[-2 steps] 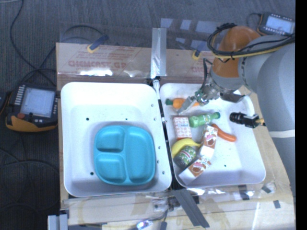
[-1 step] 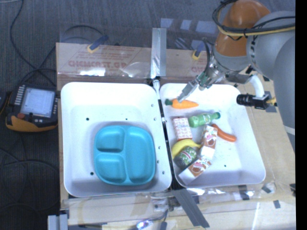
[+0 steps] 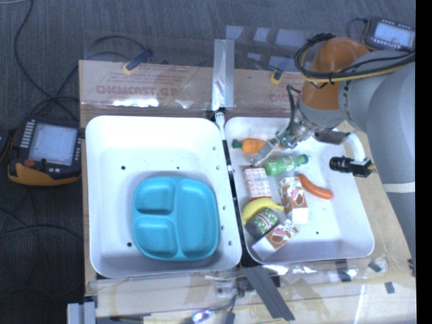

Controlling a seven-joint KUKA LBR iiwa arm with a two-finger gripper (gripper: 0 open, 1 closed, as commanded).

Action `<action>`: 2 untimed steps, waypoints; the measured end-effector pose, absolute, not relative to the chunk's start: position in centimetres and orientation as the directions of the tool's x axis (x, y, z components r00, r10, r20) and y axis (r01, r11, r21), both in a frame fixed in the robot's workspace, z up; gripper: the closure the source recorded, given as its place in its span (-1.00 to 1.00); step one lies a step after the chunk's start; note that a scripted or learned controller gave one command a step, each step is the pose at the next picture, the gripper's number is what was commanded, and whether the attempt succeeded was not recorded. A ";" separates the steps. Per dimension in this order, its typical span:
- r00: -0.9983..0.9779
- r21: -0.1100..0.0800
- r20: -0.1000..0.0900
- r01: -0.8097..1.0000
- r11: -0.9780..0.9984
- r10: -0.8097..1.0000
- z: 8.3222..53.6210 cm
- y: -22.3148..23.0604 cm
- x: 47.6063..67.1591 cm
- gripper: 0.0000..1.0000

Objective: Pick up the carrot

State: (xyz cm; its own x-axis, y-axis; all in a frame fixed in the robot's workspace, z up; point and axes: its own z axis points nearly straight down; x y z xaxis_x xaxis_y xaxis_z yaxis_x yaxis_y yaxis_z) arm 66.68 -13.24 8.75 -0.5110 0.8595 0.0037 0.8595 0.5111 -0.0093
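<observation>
Carrot [image 3: 252, 144] lies at the far left of the right bin [image 3: 351, 238], near its back wall, green top pointing left; not lifted yet, so the pick is undone. Pincer [image 3: 266, 155] sits low just right of the carrot, whether open or closed I cannot tell, and nothing seen between them. Right bin also holds green bottle [image 3: 286, 163], orange sausage-like piece [image 3: 316, 187], pink carton [image 3: 256, 181], banana [image 3: 258, 207], dark can [image 3: 263, 222], small boxes [image 3: 294, 198]. Left bin [image 3: 111, 154] holds a blue divided plate [image 3: 175, 217], its compartments bare.
</observation>
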 end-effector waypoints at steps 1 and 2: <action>-0.512 0.004 -0.006 0.859 0.512 0.859 10.0 -13.2 67.0 1.00; -0.446 0.007 0.000 0.895 0.446 0.895 9.0 -13.6 67.1 1.00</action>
